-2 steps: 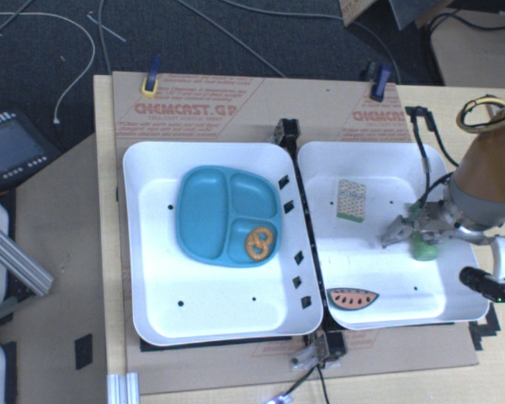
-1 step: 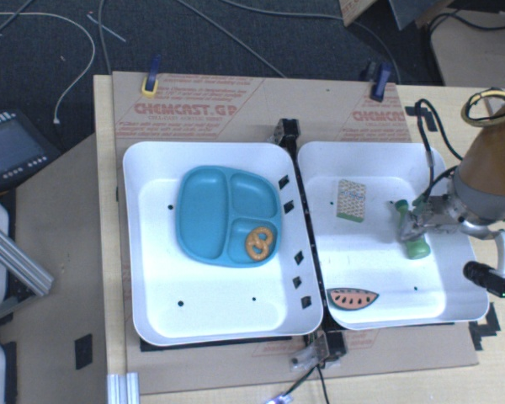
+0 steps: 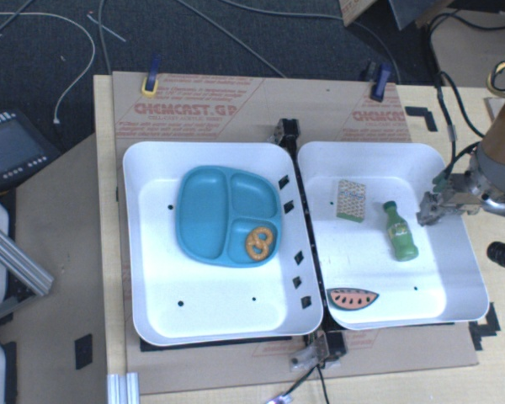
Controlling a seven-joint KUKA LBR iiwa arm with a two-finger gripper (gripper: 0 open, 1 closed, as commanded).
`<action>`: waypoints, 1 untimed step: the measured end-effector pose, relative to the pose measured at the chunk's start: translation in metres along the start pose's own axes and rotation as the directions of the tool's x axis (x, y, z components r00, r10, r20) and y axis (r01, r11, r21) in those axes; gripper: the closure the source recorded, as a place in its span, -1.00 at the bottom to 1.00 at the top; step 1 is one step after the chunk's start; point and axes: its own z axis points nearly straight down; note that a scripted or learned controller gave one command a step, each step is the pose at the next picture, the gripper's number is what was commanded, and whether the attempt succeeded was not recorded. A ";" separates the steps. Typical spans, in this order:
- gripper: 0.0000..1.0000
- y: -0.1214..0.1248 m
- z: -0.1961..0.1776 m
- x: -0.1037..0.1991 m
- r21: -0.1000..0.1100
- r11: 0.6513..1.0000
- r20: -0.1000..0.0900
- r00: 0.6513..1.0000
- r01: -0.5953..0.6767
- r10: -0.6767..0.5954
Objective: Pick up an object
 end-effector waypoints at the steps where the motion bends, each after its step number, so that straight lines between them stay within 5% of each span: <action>1: 1.00 0.002 -0.039 0.000 0.001 1.000 -0.001 1.000 0.000 0.000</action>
